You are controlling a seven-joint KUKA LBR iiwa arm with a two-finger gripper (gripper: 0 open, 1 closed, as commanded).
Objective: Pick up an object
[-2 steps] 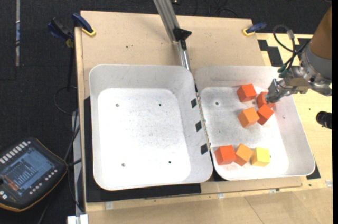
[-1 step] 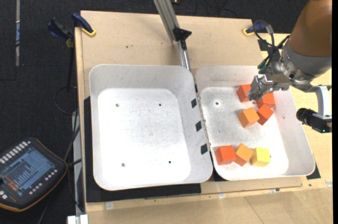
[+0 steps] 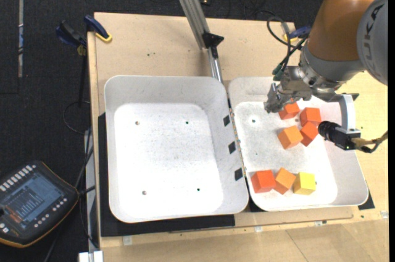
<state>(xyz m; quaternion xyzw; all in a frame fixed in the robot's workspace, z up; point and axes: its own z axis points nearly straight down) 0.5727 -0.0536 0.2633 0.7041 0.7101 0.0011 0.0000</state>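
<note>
Gripper [image 3: 275, 101] low in the right bin [image 3: 259, 91]
It hangs beside an orange block [image 3: 289, 111], upper right of frame; finger spread unclear

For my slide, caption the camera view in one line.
Grey-and-orange arm's pincer hovers over small orange blocks and one yellow block in the right shallow white bin.

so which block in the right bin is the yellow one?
The yellow block, at the right end of the row of three along the near edge of the right bin. It touches an orange block; every other block there is orange or red-orange.
</note>
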